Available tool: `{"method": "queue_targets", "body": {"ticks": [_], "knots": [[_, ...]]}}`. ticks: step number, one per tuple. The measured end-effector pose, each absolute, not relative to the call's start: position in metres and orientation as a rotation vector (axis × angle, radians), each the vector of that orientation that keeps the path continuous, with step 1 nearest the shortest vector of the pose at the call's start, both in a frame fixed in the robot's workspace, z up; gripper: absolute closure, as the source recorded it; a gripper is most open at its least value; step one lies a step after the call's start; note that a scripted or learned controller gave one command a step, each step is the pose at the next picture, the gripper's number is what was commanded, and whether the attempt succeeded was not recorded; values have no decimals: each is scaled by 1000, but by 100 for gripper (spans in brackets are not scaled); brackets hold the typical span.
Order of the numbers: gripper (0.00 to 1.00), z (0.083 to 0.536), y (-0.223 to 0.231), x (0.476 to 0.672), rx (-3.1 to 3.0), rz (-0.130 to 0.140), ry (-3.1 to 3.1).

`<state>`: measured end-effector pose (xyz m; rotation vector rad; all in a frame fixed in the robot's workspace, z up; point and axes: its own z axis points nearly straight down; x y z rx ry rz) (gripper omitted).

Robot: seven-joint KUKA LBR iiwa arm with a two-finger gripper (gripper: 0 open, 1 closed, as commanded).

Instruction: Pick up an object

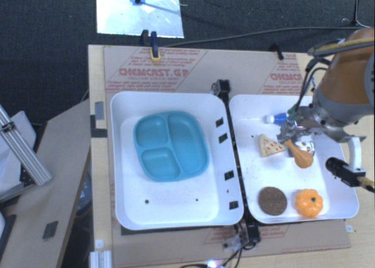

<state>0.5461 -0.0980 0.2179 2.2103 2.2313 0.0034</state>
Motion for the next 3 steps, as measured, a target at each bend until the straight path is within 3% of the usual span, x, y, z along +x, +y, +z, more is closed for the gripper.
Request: {"method": "queue_targets", "body": {"ticks": [3], "knots": [[100,225,69,593,2210,7,2231]]}}
